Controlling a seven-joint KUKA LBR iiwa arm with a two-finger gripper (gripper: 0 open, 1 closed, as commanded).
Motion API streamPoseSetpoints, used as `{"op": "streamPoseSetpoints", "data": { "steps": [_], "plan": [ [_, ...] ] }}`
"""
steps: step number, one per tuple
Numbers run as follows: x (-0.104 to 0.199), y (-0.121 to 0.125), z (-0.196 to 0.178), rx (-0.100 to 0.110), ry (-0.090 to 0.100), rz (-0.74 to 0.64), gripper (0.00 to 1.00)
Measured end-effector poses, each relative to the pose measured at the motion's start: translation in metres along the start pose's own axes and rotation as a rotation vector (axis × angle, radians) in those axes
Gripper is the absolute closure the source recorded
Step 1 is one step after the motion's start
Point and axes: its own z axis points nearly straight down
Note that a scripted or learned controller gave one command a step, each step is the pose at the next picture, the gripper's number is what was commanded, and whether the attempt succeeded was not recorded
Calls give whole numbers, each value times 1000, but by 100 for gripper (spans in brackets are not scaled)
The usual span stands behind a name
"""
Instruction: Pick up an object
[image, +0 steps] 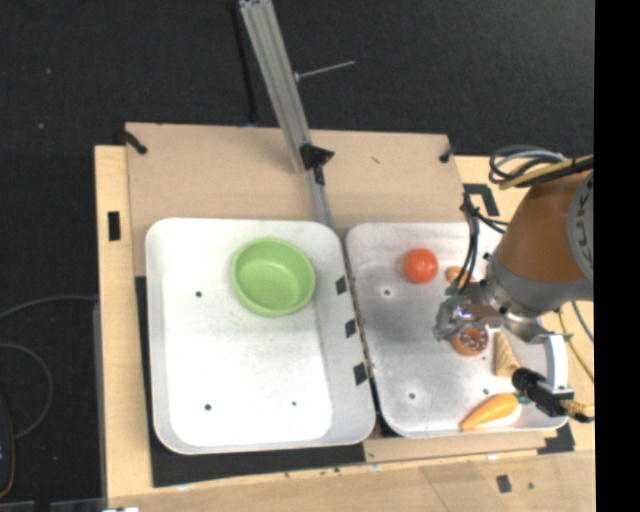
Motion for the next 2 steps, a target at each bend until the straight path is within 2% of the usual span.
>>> {"op": "streamPoseSetpoints", "data": {
  "steps": [1, 2],
  "plan": [
    [0, 1, -64, -2, -1, -10, 100],
    [0, 3, -70, 4, 2, -11, 100]
  ]
}}
